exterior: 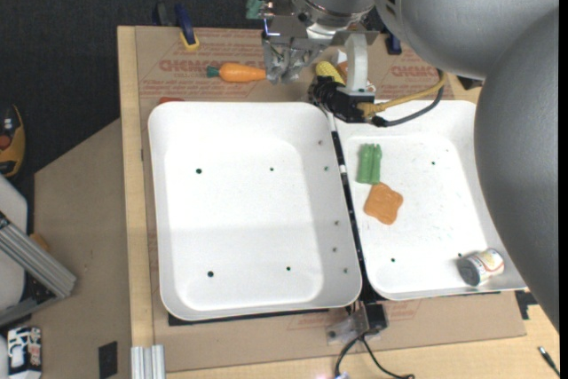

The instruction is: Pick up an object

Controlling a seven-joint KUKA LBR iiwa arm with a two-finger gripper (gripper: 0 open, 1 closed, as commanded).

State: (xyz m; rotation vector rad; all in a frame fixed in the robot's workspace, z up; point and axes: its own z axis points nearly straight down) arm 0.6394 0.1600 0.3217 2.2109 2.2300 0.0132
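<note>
Starting at nine o'clock, the left bin (240, 209) is a shallow white tray with rounded corners, smooth and glossy, with four small dark dots on its floor. It sits on a flat brown cardboard sheet (142, 191) printed with red lettering along the far edge.

Up at eleven o'clock, beyond the bin's rim, a carrot (238, 73) lies on the cardboard, a smooth orange taper with a green tip at its left end. Just right of it, at twelve o'clock, the gripper (286, 67) hangs over the cardboard, all grey metal and cables under the arm's orange band; whether its jaws are wide or narrow, I cannot tell. The carrot's blunt end lies just beside it.

Over to three o'clock, the right bin (426, 271) touches the left along a dark seam. In it are a green ridged piece (369, 163) standing lengthwise, an orange flat wedge (383, 204) just below it, and at five o'clock a small silvery can (480, 266) on its side near the rim.
</note>
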